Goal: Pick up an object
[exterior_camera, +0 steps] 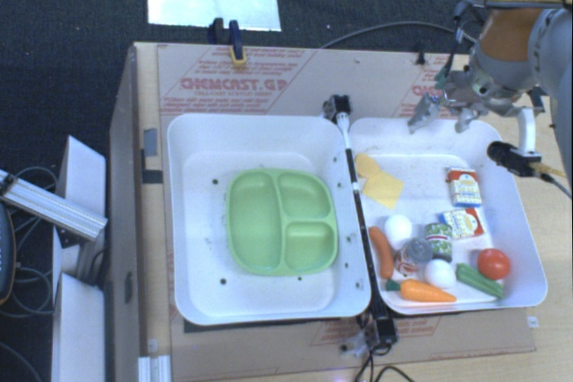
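My gripper (pixel 443 114) hangs over the far rim of the right bin (pixel 519 210), its two fingers spread apart with nothing between them. Below it the bin holds several toy foods: a yellow cheese slice (pixel 380 181), a white egg (pixel 397 227), two orange carrots (pixel 381 251) (pixel 426 291), a second egg (pixel 440 272), a grey can (pixel 416 252), a red tomato (pixel 493 263), a green cucumber (pixel 478 280) and small cartons (pixel 464 188) (pixel 462 224).
A green divided plate (pixel 282 221) lies in the left bin (pixel 201 192). A clamp (pixel 341 112) sits at the far end of the divider between the bins. Cardboard covers the bench behind them, with a blue and yellow clip (pixel 235 40) at its far edge.
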